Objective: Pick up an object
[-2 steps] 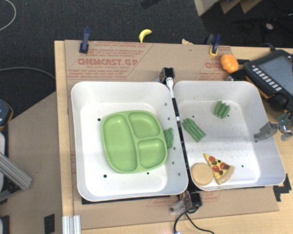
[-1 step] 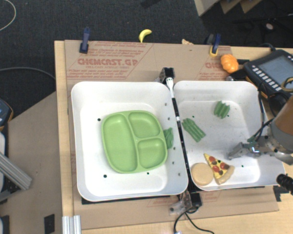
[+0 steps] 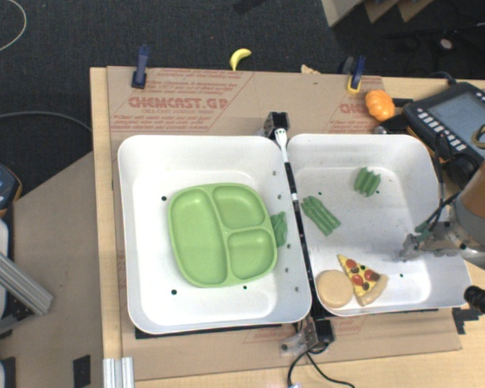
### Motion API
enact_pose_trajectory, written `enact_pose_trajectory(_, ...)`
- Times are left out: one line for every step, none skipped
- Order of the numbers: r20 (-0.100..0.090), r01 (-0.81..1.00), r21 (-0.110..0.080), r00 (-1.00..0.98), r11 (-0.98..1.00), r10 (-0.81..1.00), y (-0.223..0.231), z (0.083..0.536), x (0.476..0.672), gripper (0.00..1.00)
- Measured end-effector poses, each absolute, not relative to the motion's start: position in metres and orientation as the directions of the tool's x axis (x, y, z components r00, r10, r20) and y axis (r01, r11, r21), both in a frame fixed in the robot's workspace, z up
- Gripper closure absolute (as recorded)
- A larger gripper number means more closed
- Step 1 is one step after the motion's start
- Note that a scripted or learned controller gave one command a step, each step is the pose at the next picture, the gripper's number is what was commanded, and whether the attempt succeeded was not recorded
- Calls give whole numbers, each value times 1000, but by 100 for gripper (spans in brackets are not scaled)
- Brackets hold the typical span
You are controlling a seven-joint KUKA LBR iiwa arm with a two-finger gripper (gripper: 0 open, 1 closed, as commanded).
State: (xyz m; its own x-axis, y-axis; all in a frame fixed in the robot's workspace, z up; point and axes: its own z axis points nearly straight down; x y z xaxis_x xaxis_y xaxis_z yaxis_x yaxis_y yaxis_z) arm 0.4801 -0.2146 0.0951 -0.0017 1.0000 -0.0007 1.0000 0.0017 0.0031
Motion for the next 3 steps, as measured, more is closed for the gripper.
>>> enact_pose_trajectory(0,1000,2,-1,1,1000,-215,95,480,0)
enact_pose_trajectory(-2,1000,5,-2,2,1000,-215,105,480,100)
enact_pose_trajectory(-2,1000,4,-1,1,1000,-215,104,480,0)
